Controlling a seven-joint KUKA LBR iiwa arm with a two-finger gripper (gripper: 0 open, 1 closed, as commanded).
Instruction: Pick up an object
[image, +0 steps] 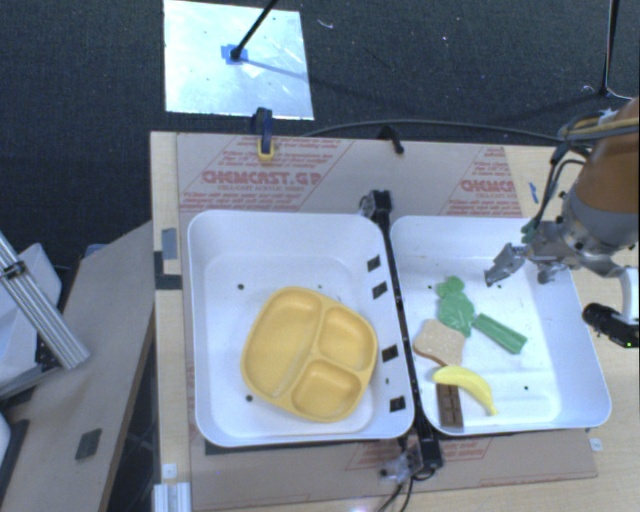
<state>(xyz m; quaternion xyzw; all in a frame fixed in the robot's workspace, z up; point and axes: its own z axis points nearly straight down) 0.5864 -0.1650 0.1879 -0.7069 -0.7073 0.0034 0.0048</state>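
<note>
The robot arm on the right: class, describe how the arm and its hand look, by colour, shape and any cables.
The arm is a thick rounded column, grey at its lower wrist with a broad orange band above. Thin dark cables curve along its left side. The hand is a compact grey metal block ending in short dark fingers. No lettering can be read on it.

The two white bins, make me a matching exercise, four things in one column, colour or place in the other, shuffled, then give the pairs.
Things:
1. divided tray
2. banana
3. broccoli piece
4. gripper

Descriptions:
A. green, in the right bin
B. above the right bin's far side
C. pale yellow, in the left bin
D. bright yellow, near the right bin's front

Pairs: 1-C, 2-D, 3-A, 4-B
</note>
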